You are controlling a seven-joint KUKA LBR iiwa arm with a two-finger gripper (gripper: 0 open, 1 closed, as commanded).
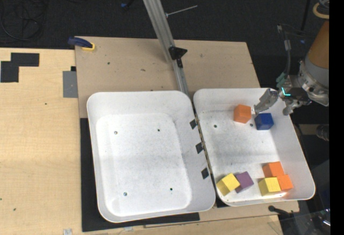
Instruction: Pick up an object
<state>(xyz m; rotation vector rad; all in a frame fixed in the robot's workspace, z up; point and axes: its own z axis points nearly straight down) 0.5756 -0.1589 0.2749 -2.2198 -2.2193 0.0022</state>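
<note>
In the right bin (231, 142), an orange cube (243, 114) and a blue cube (264, 121) lie close together near the far wall. My gripper (277, 105) hovers over the bin's far right corner, just above and to the right of the blue cube. It is open, with its grey left finger (265, 100) ending right above the blue cube and nothing between the fingers. Near the front wall lie a yellow cube (228, 183), a purple cube (244, 180), another yellow cube (269, 185) and two orange cubes (273, 169) (285, 181).
The left bin (94, 121) sits beside the right one, joined by black clips (199, 147). A slanted aluminium bar (160, 21) rises behind the bins. A blue and yellow clamp (80, 43) lies at the bench's far left corner.
</note>
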